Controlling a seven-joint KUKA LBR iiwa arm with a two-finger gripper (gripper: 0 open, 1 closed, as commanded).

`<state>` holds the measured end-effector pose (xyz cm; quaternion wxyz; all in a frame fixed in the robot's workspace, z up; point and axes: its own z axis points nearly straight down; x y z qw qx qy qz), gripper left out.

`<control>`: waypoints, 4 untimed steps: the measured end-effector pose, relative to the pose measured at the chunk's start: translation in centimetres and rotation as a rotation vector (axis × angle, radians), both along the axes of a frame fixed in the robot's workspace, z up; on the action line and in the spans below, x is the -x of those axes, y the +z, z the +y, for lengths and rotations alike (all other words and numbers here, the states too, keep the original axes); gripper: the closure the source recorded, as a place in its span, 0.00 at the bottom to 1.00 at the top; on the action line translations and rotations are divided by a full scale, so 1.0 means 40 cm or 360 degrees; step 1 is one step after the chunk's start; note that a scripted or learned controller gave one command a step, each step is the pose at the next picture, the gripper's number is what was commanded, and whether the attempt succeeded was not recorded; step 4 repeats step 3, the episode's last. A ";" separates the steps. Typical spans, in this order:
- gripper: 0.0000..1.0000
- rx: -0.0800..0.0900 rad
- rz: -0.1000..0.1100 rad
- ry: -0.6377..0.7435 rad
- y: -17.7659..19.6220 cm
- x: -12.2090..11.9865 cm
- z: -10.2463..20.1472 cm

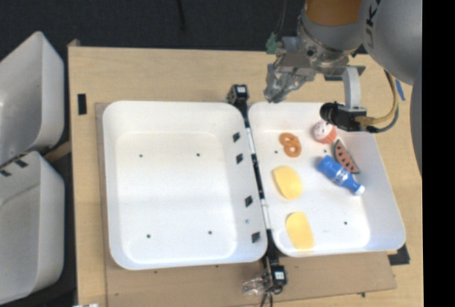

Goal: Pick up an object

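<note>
From my remote seat, the arm (355, 7) ran off the top and right edges, so I saw just its orange band and grey wrist. The gripper (279, 89) was a dark, blurred cluster over the right bin's (387, 227) far rim, too indistinct for me to judge its jaws. A small red-and-white object (324, 131) sat partly hidden behind the black fitting (345, 116) hanging off the wrist, the brown piece (344, 156) beside the blue bottle (339, 175) was too small to identify, and the white containers (28, 156) were cut by the left edge.
</note>
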<state>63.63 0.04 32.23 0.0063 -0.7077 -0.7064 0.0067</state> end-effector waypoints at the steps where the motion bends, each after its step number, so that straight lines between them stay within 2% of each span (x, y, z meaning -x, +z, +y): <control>1: 1.00 0.0003 -0.0044 0.0007 0.143 -0.138 -0.050; 2: 1.00 0.0002 -0.0039 0.0001 0.254 -0.133 -0.096; 3: 1.00 -0.0002 -0.0009 0.0011 -0.058 -0.058 0.035; 4: 1.00 -0.0002 -0.0009 0.0011 -0.058 -0.058 0.035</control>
